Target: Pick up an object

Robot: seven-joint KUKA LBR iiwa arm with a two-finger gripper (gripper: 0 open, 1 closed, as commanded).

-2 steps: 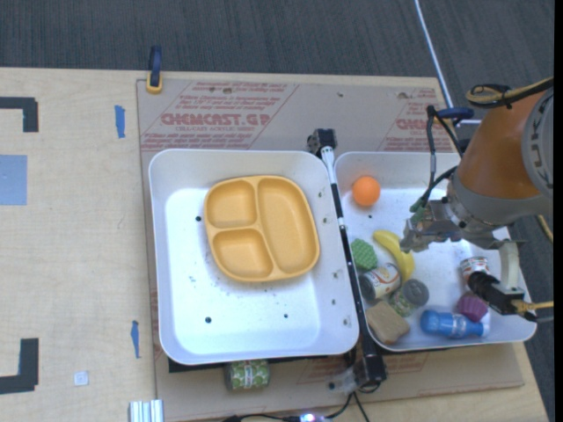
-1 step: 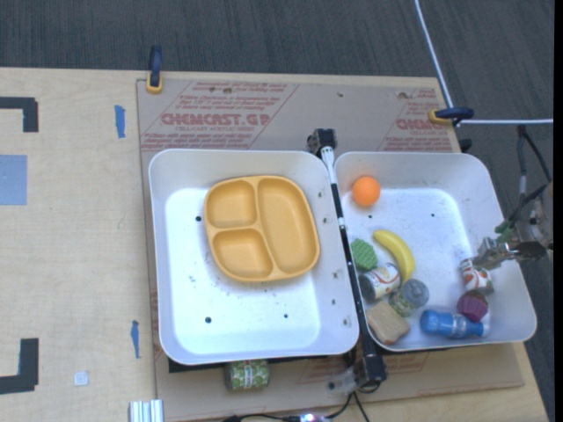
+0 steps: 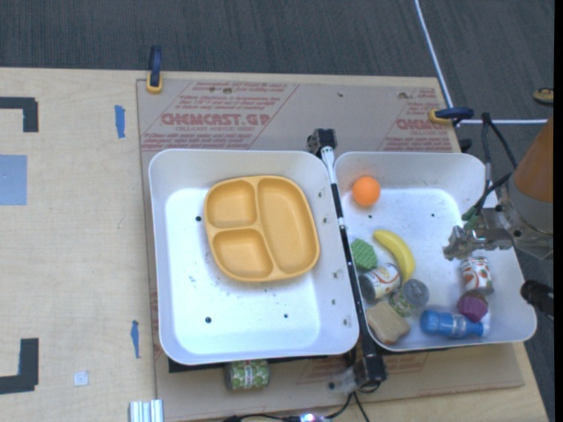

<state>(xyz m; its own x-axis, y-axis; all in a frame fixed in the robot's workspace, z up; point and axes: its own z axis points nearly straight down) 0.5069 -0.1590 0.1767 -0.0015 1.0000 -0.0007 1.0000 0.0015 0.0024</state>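
My gripper (image 3: pixel 466 241) hangs over the right side of the right bin (image 3: pixel 422 209). A small white and red can (image 3: pixel 476 276) lies just below it; whether they touch I cannot tell. Further left in the same bin are an orange ball (image 3: pixel 366 191), a banana (image 3: pixel 396 251), a green piece (image 3: pixel 363 254), a white-labelled can (image 3: pixel 381 281), a grey round thing (image 3: pixel 412 293) and a tan block (image 3: pixel 387 321). A blue bottle (image 3: pixel 449 324) and a purple item (image 3: pixel 472 306) lie along the front wall.
The left bin (image 3: pixel 176 262) holds a yellow divided plate (image 3: pixel 261 228). A green can (image 3: pixel 247 374) lies on the bench in front of that bin. A black clamp (image 3: pixel 323 141) sits at the back where the two bins meet.
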